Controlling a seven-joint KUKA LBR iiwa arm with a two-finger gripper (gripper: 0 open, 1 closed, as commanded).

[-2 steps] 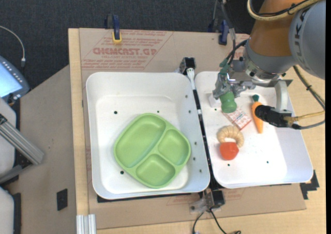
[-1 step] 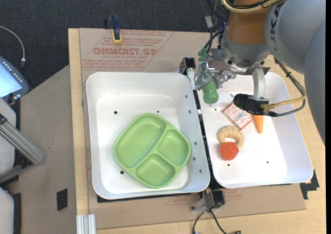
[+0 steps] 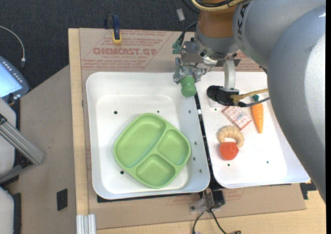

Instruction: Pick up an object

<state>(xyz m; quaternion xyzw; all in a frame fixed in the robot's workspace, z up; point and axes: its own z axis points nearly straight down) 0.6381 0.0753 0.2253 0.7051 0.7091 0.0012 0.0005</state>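
My gripper (image 3: 185, 79) hangs over the far right corner of the left bin (image 3: 98, 124), close to the wall between the two bins. A small green rounded object (image 3: 187, 88) sits between its fingers and pokes out below them, so the gripper is shut on it. A green divided plate (image 3: 151, 149) lies flat in the left bin, nearer the front. In the right bin (image 3: 274, 160) lie an orange carrot (image 3: 257, 118), a pink-and-white packet (image 3: 238, 117), a beige curled piece (image 3: 230, 134) and a red round piece (image 3: 229, 151).
The bins rest on a brown cardboard sheet (image 3: 134, 47) with a blue-and-yellow clamp (image 3: 116, 27) at its far edge. The arm's grey body covers the right bin's far right part. White floor shows around the plate in the left bin.
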